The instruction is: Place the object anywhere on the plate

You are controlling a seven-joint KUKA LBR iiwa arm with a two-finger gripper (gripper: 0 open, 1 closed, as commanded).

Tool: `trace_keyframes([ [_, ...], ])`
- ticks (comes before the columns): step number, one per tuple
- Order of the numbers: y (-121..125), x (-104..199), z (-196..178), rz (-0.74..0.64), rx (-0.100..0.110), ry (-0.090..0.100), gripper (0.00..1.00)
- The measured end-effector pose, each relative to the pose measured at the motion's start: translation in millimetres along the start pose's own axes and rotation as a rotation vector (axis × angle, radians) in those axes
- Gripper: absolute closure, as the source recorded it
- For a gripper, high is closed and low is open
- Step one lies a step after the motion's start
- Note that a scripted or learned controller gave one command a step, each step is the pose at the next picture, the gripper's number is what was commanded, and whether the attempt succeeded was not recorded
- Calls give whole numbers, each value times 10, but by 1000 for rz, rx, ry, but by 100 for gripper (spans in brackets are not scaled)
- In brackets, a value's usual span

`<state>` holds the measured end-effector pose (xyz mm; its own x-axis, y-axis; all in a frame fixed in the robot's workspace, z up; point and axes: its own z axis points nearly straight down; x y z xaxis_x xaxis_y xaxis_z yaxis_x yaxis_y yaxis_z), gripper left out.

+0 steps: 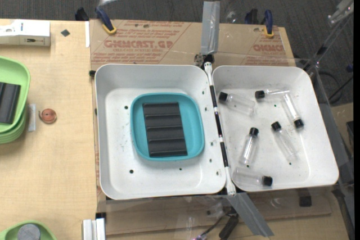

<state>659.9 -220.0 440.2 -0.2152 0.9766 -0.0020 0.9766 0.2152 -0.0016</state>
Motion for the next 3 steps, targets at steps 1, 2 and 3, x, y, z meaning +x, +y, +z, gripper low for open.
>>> trace_keyframes([
  [1,0,0,0,0,0,0,0],
  [2,0,0,0,0,0,0,0],
  [3,0,0,0,0,0,0,0],
])
